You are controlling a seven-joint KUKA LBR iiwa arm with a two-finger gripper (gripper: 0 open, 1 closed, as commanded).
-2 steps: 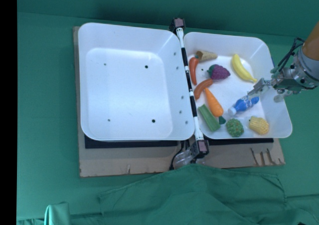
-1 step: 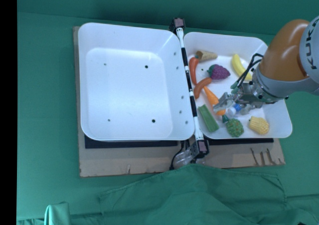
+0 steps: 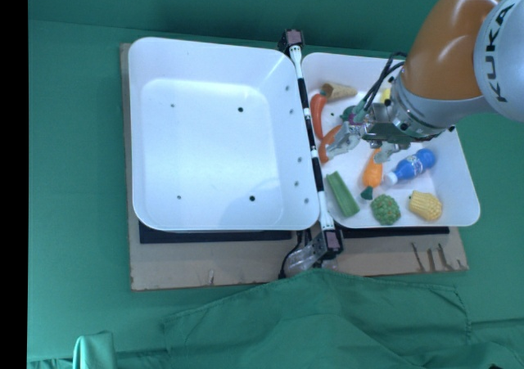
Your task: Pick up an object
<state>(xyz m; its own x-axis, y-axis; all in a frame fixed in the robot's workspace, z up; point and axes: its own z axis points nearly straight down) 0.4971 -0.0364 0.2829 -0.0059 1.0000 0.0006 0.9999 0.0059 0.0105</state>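
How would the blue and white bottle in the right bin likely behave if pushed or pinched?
The bottle lies on its side, and its round body would probably roll if nudged. Its surface looks like smooth plastic, so it may slip from a pinch. It seems small and is likely light.

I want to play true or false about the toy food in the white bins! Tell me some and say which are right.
1. The corn lies in the right bin. True.
2. The broccoli sits beside the corn. True.
3. The blue bottle lies in the left bin. False: it lies in the right bin, near the carrot.
4. The tool is over the left bin. False: it is over the right bin.
5. The green cucumber is in the right bin. True.
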